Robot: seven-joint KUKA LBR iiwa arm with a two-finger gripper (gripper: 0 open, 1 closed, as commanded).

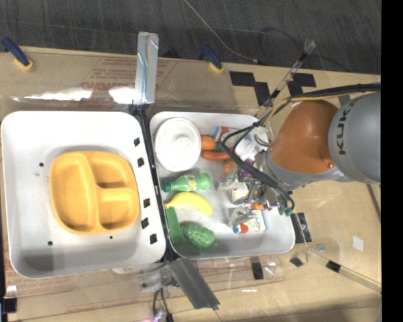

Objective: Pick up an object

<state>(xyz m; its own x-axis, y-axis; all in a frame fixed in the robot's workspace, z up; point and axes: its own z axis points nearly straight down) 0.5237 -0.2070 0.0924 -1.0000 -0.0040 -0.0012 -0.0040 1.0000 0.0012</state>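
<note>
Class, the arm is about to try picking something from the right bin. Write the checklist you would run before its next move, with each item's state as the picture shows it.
1. Arm over the right bin: ok; the gripper sits low over its right half.
2. Fingers' state known: cannot tell; cables and clutter hide them.
3. Something held already: cannot tell.
4. Targets within the bin: ok; white bowl, banana, green bottle and a green bumpy toy lie on its left side.
5. Free room around targets: not ok; banana, bottle and toy crowd together.
6. Left bin ready as drop spot: ok; it holds a yellow tray, with white floor around it.
</note>
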